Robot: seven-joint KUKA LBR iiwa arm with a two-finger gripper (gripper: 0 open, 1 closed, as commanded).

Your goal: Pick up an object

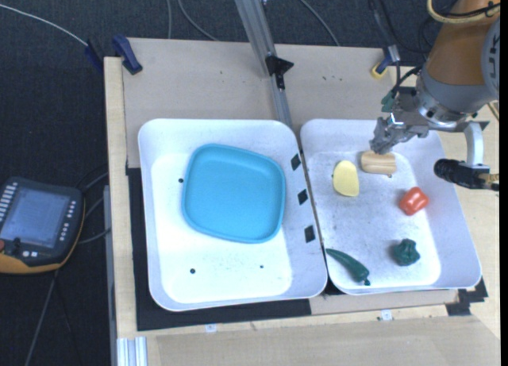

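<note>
Camera view: fingers (386, 144), spread unclear, above a tan cylindrical block (378, 163) beside a smooth yellow rounded piece (345, 179).

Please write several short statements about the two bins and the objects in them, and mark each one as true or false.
1. The blue plate lies in the left bin. True.
2. The hand is above the green pepper. False: it is right over the tan bread-like piece, at the far side of the right bin.
3. The yellow object lies beside the tan piece. True.
4. The red object lies on the blue plate. False: it lies in the right bin.
5. The dark green, broccoli-like object lies in the right bin, near its front. True.
</note>
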